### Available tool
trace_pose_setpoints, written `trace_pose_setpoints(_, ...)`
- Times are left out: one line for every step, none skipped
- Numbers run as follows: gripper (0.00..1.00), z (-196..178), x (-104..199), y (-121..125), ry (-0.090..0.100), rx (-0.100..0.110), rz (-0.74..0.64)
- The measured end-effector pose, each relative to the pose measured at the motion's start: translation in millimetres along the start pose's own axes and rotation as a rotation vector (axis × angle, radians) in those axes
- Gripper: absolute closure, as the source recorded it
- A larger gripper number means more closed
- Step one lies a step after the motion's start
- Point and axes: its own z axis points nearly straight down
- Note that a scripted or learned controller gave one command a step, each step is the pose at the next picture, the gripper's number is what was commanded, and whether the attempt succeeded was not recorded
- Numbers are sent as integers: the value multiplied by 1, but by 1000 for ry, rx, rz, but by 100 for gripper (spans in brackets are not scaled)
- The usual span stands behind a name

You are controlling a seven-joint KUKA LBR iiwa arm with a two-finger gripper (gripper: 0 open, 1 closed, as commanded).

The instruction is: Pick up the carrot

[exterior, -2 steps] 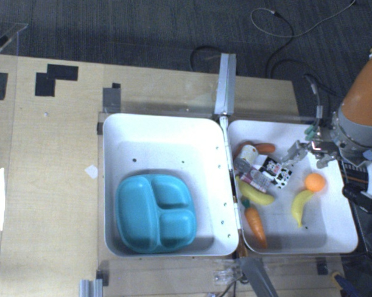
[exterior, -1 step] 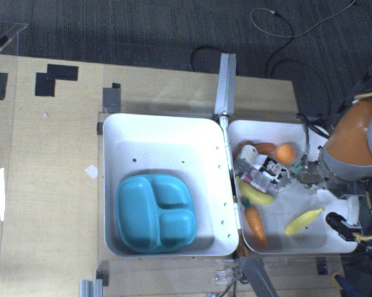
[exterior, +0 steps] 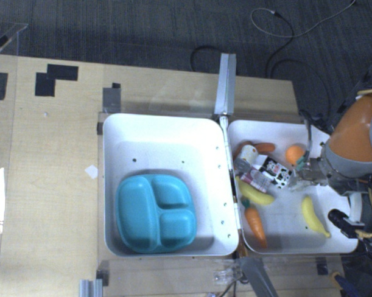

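Note:
The carrot [exterior: 254, 224] is orange with a small green top. It lies in the right bin [exterior: 280, 236] near the front left corner, close to the divider wall. My gripper [exterior: 304, 171] reaches in from the right and hangs over the middle of that bin, beside an orange fruit [exterior: 294, 154]. It is well to the right of the carrot and behind it, and nothing of the carrot is at its tip.
A yellow banana [exterior: 255, 195] lies just behind the carrot and another banana [exterior: 313, 217] to its right. A white and black package [exterior: 267, 171] and a red-orange sausage shape [exterior: 263, 147] sit at the back left. The left bin [exterior: 115, 173] holds a blue divided tray [exterior: 155, 213].

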Motion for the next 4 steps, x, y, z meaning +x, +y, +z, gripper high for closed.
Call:
trace_pose_setpoints(100,28,54,80,1,-2,136)
trace_pose_setpoints(100,16,55,82,0,-7,128)
trace_pose_setpoints(0,16,55,82,-1,-7,128)
trace_pose_setpoints(0,28,13,65,-1,0,-34)
